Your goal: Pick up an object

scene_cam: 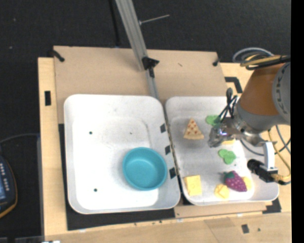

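My gripper [216,137] hangs low over the middle of the right bin [192,105], below the arm's orange band. A tan waffle-like wedge [193,130] lies just left of it. One green piece [212,119] sits right behind the gripper and another green piece [227,156] lies just in front of it. A small yellow piece [229,142] peeks out beside the gripper. Nearer the front edge lie a yellow block [193,185], a purple grape bunch [235,181] and a small yellow bit [221,191].
A teal bowl [142,168] sits in the left bin [91,115], close to the wall between the bins. A grey metal pole [134,34] slants up from behind the bins. A black-and-white fixture [263,166] juts over the right bin's right rim.
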{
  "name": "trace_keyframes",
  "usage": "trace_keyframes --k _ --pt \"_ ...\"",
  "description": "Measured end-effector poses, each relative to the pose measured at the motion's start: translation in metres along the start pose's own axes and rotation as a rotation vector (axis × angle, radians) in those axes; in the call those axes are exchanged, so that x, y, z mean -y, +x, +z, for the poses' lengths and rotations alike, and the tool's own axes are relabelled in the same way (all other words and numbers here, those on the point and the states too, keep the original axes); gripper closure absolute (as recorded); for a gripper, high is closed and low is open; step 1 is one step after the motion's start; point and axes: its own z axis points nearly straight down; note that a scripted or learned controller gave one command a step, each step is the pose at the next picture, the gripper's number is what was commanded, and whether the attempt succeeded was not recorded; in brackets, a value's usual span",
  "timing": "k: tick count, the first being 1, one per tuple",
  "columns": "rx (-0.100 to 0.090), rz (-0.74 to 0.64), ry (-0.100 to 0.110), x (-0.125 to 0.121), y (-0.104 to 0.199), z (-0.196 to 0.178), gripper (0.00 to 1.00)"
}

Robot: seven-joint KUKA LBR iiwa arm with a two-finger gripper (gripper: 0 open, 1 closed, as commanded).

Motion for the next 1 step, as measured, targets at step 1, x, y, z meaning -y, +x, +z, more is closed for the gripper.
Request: trace_keyframes --k 1 --pt "0.000 0.001 0.005 -0.0070 0.0012 -0.0429 1.00"
